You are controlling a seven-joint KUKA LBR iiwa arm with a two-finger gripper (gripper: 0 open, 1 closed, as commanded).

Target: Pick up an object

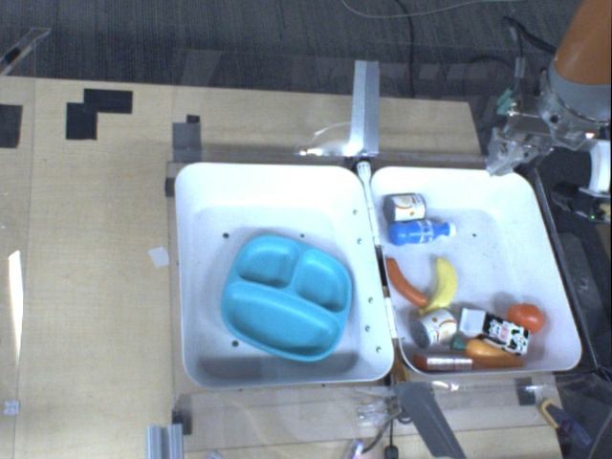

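wooden bench (86,256) bore two white bins | left bin (201,208) held a blue divided plate (287,296) | right bin (521,218) held blue bottle (418,231), banana (443,284), crowded small items along near wall | gripper (507,151) hovered over right bin's far right corner, grip state unclear, nothing seen held

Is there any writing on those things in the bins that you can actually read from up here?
No text reads clearly.
Blue bottle: pale label, too blurred to read.
Small can above it: printed label, illegible.
Round can near the banana: markings too small.
Black-and-white carton: patterned print, no letters legible.
Blue divided plate: no writing seen.
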